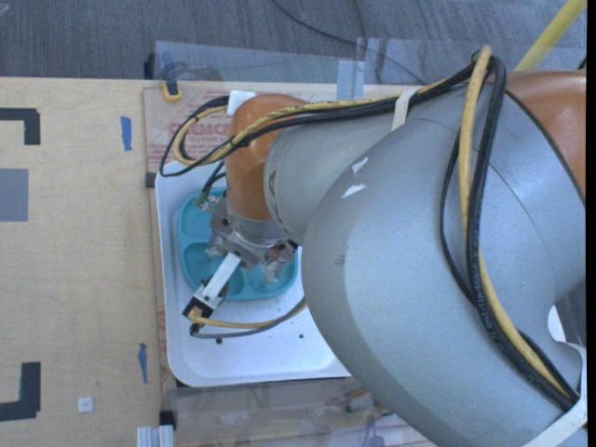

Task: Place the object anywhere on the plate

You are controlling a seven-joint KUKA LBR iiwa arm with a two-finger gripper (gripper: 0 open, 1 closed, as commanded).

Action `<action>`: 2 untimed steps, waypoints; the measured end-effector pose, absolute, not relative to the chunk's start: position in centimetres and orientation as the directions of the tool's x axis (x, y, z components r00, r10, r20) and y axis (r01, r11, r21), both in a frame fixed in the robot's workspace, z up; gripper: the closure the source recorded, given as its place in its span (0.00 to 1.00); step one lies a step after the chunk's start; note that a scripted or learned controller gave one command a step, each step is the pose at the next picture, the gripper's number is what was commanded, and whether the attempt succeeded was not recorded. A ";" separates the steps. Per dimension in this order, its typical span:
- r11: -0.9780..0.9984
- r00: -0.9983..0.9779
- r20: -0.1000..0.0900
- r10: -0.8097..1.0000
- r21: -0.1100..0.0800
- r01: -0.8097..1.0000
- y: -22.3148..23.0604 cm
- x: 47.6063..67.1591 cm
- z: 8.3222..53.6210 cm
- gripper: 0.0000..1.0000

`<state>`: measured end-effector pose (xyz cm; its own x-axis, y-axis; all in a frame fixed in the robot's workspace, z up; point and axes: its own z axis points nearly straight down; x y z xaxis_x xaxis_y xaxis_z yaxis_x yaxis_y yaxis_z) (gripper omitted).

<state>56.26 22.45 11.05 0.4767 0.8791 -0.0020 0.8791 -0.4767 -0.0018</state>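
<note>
Grey metal takes up most of the view: the arm (447, 250) sweeps in from three o'clock, its big rounded housing covering the right half, with black and yellow cables (475, 203) looped over it. An orange band (250, 152) sits above the wrist, and the wrist points down toward the middle of the picture.

Pale wood makes the table (74, 250), which fills the nine o'clock side; it carries black corner marks and two short strips of blue tape (126, 133).

One white bin (251, 357) is plainly seen, lying just right of the table's bare part, its lower wall and left wall exposed. A second bin is hidden under the arm, so I cannot tell what it holds.

Inside the visible bin lies one teal plate (196, 250) with divided compartments, set toward the bin's nine o'clock side. The gripper (247, 250) hangs directly over the plate's centre, with a white bar and a yellow cable reaching toward seven o'clock.

Whether the fingers are released or clenched cannot be told, as the wrist hides them. The object to be placed cannot be made out; the spot beneath the gripper is covered.
</note>
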 end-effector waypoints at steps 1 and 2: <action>-0.441 0.441 0.000 0.897 0.000 0.897 13.1 64.5 24.3 0.00; -0.433 0.433 -0.002 0.901 0.000 0.901 13.6 64.4 25.2 1.00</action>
